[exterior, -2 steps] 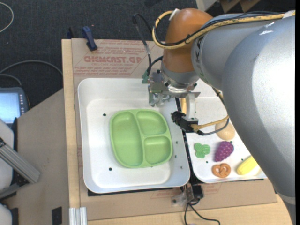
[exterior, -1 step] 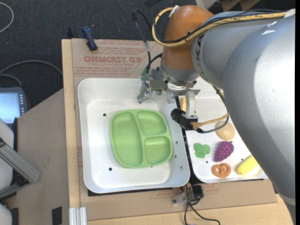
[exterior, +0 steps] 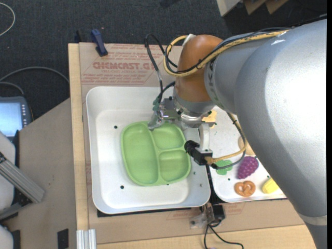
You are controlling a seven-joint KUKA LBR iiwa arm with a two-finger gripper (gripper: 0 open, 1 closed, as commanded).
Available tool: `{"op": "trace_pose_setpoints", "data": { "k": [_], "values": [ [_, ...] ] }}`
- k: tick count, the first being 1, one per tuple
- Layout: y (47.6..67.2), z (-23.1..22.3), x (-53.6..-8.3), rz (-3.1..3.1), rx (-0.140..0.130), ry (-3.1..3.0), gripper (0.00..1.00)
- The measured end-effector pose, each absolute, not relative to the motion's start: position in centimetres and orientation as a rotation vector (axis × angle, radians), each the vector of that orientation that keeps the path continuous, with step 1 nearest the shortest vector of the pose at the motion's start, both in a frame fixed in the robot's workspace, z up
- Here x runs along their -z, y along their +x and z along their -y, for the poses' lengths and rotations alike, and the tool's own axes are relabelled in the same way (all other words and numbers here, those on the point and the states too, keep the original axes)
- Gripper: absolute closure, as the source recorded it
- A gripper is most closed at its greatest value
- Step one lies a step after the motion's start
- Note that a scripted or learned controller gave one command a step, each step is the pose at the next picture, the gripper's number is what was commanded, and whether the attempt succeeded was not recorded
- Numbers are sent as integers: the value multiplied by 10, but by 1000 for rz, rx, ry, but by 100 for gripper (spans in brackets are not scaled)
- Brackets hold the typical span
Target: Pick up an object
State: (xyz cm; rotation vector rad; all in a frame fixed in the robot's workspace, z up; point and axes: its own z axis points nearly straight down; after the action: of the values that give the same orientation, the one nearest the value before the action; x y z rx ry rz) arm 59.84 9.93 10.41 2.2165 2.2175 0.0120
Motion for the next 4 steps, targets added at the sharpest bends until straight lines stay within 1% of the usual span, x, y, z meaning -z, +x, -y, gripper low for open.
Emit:
{"op": "trace_pose_setpoints", "data": {
  "k": [1, 2, 3, 4],
  "values": [
    [565, -186, -94, -2198, -12, 2220, 0],
    [653, -200, -113, -2209, 17, 2210, 0],
    [560, -222, -176, -2210, -29, 2202, 0],
    [569, -205, -285, -2216, -16, 2218, 0]
  ]
}}
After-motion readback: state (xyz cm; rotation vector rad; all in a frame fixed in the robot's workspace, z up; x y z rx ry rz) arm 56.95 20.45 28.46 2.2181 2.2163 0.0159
